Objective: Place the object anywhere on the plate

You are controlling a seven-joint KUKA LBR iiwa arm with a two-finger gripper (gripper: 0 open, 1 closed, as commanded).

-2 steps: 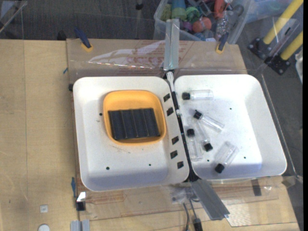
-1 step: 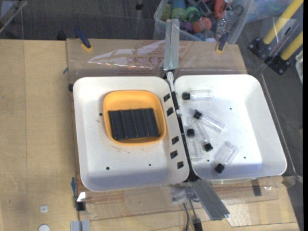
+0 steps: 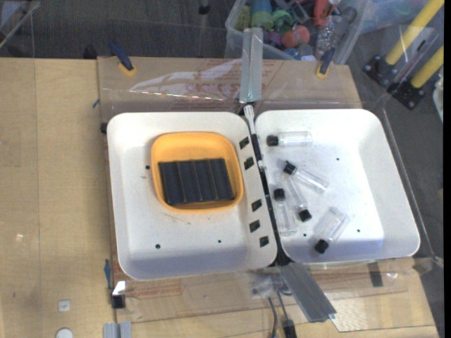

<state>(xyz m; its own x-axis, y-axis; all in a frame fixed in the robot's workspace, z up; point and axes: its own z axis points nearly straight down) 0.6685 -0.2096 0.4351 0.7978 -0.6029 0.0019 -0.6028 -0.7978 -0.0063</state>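
An orange plate (image 3: 163, 151) sits in the left white bin (image 3: 134, 238). A black ribbed slab (image 3: 196, 181) lies flat on the plate and covers most of its middle. In the right white bin (image 3: 373, 210) lie several clear vials with black caps, among them one near the back (image 3: 290, 139), one in the middle (image 3: 304, 178) and one at the front (image 3: 329, 227).
A clear plastic box of coloured toys (image 3: 296, 9) stands beyond the bins at the back. A row of black clips (image 3: 254, 189) runs along the divider between the bins. Wooden bench surface (image 3: 49, 189) lies to the left.
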